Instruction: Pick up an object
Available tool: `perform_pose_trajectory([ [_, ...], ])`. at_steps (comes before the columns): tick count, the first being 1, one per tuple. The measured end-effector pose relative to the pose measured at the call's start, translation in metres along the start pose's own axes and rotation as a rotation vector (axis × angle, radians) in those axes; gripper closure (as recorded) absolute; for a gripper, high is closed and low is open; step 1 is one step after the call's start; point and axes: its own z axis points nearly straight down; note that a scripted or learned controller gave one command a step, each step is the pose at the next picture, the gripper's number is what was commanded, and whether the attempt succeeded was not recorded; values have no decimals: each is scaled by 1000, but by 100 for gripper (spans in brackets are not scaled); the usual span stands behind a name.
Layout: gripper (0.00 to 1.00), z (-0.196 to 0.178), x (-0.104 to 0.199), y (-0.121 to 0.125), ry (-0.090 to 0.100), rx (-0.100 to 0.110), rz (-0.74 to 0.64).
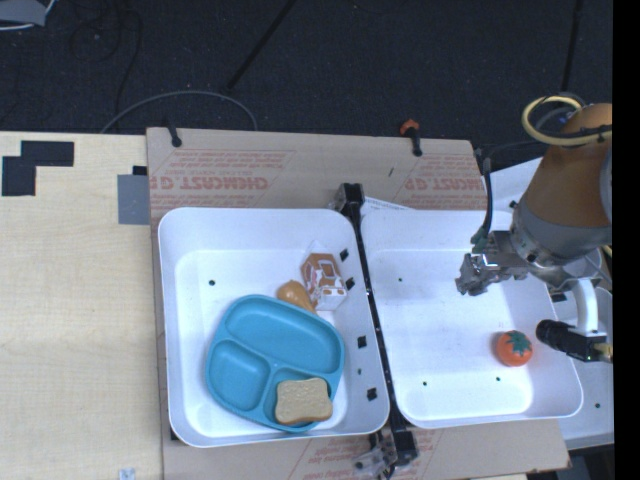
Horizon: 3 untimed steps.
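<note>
**Bench record: bins and their contents**

On the worktop (70, 298) two shallow white bins sat side by side on a cardboard sheet (300, 173), divided by a black strip where their rims met.

Left bin (185, 268): held a blue divided tray (262, 353) lying flat toward the near side, three compartments visible. A slice of toast (303, 400) rested in the tray's near-right compartment; the other two compartments showed bare blue. Just behind the tray's far edge lay a small orange-tan item (294, 294), touching or nearly touching the tray rim; identity could not be told. Beside it, toward the dividing strip, was a clear wrapped packet with brown and white print (324, 277).

Right bin (440, 388): held one item, a small orange-red toy fruit with a green top (513, 348), on the bin floor near the right wall.

Arm: grey body with orange band (565, 193) reached over the right bin from the right side. Gripper (480, 273) hung above the far-middle part of the right bin, apart from the fruit, which lay nearer the camera and to the right of it. Nothing was seen between the fingers. Whether the fingers stood wide or narrow could not be told from this view.
</note>
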Motion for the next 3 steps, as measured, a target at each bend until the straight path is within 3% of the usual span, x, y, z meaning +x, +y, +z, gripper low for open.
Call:
perform_pose_trajectory([
  [1,100,-50,9,1,0,-1,-1],
  [3,100,-45,122,28,1,5,-3],
])
